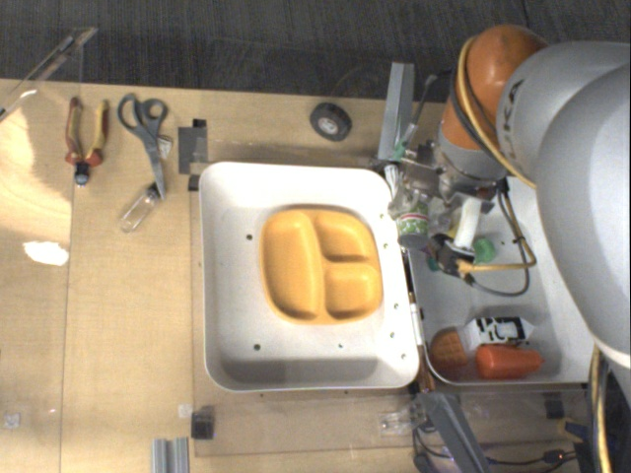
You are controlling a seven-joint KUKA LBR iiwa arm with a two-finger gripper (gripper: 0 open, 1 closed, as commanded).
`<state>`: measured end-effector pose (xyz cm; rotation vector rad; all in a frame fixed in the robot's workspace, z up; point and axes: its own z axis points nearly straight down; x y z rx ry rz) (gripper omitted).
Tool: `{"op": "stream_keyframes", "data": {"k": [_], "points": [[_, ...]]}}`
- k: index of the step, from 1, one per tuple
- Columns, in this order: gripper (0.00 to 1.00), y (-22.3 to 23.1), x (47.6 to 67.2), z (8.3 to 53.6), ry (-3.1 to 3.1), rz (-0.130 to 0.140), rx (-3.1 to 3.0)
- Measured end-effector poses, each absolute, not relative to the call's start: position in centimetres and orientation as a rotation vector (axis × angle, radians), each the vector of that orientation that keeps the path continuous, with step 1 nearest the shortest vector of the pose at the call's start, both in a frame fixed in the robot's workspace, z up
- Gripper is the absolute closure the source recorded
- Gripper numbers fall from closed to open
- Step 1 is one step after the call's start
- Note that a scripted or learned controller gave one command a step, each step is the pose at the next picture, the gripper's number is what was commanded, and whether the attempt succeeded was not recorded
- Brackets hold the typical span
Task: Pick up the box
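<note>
Box (501, 329) lies in right bin (557, 299) | arm (567, 116) low over bin's far end | hand (426, 227) grip: cannot tell

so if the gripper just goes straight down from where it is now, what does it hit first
Probably the small green-and-white item right under the gripper, by the right bin's inner wall, though depth is hard to judge. The box lies well off that line.

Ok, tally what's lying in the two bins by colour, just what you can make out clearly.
Yellow: 1, divided tray in the left bin
Brown: 1, round thing in the right bin
Orange-red: 1, long thing beside it
White and black: 1, small pack behind them
Total: 4
Green and white bits under the gripper are too cluttered to count.
</note>
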<state>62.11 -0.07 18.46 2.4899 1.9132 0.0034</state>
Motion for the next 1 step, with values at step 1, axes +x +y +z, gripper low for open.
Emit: {"op": "stream_keyframes", "data": {"k": [1], "points": [[1.00,7.27,62.40,18.53,1.952,0.005,2.460]]}}
